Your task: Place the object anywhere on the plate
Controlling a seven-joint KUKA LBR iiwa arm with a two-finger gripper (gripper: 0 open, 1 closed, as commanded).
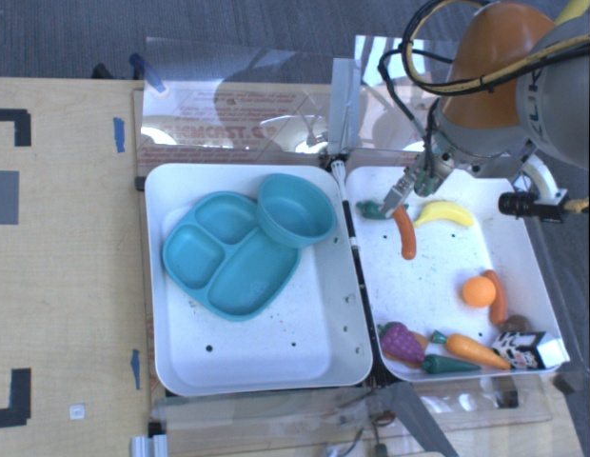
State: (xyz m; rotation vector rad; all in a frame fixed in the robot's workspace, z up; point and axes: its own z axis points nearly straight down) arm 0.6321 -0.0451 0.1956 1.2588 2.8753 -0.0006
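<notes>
The blue sectioned plate (230,258) lies flat in the left bin, a blue bowl (295,208) overlapping its rim at two o'clock.

- The divided plate (228,260) and bowl (295,209) crowd the left bin's (266,365) upper half; its lower floor lies open.
- In the right bin (438,274), the middle floor stays bare between the sausage (406,233), orange (479,291) and carrot (474,350).

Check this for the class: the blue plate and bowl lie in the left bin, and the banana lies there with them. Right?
One thing is wrong. The banana lies in the right bin, near the gripper, as the camera view shows. The blue plate and bowl do lie in the left bin.
</notes>
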